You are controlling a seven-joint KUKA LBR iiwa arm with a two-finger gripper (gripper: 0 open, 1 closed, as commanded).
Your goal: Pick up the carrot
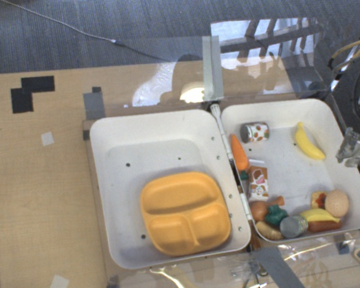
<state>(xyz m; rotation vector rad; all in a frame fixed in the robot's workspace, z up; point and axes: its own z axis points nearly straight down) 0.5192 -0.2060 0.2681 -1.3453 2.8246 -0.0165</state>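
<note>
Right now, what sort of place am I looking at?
Probably a robot test bench in a lab: two white bins taped to a wooden table, toy food such as a carrot and banana, and a claw at the right edge.

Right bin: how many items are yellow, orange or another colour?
Yellow: 2, the curved plastic banana and a yellow piece
Orange: 1, the tapered toy carrot
Other: 7, including a small printed can and a small printed carton
Total: 10, though the corner pile is hard to separate
</note>
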